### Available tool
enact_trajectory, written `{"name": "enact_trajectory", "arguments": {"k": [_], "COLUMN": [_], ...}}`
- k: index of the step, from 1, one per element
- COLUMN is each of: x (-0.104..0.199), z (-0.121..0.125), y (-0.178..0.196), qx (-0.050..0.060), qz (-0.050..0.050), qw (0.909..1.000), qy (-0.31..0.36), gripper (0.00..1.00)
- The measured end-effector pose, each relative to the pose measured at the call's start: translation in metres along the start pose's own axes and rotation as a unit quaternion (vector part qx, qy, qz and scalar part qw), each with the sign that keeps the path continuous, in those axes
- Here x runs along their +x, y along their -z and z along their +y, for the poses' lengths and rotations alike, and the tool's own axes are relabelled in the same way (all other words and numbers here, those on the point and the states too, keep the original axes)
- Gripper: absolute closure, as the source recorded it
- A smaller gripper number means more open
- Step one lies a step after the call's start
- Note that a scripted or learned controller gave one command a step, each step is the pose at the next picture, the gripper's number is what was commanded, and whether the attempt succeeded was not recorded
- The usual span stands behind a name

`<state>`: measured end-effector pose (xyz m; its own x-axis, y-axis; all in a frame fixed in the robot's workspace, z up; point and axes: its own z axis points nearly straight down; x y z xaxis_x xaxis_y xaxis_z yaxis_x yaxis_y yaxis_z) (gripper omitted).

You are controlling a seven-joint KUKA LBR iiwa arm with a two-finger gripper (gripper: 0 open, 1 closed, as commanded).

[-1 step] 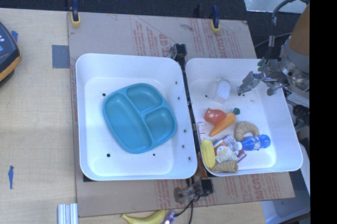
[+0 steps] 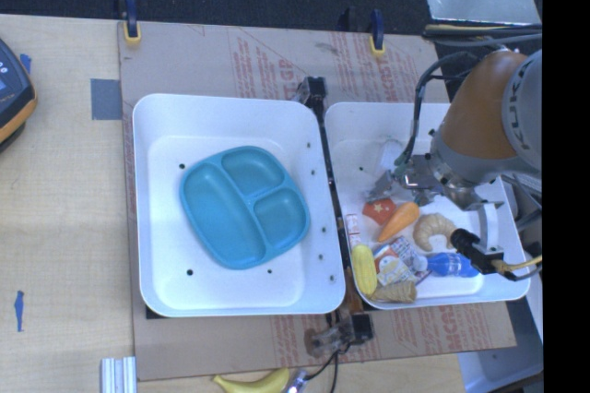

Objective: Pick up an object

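Orange carrot (image 2: 399, 220) lies mid-pile in the right bin (image 2: 498, 291), tomato (image 2: 378, 209) at its nine o'clock. My gripper (image 2: 395, 184) hovers at twelve o'clock; whether it's open I cannot tell. Approach step; next, descend squarely.

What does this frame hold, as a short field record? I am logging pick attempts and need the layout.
left bin: blue divided plate
right bin: carrot, red item, corn cob, small bottle, croissant-like piece, packets
gripper: low over the right bin, above the pile's upper edge; finger state unclear
held object: none visible
off the bins: banana at the bench's bottom edge
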<state>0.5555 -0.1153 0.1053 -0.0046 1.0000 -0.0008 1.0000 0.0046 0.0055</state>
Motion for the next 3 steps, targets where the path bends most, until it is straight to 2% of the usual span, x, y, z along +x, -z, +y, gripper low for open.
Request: {"name": "enact_trajectory", "arguments": {"k": [1,2,3], "x": [0.015,0.021,0.02], "z": [-0.021,0.046,0.046], "y": [-0.008,-0.013,-0.003], "qx": [-0.005,0.004,0.005], "qz": [-0.004,0.001,0.001], "qw": [1.0,1.0,1.0], "qy": [0.0,-0.001,0.0], "gripper": [0.0,0.0,1.0]}}
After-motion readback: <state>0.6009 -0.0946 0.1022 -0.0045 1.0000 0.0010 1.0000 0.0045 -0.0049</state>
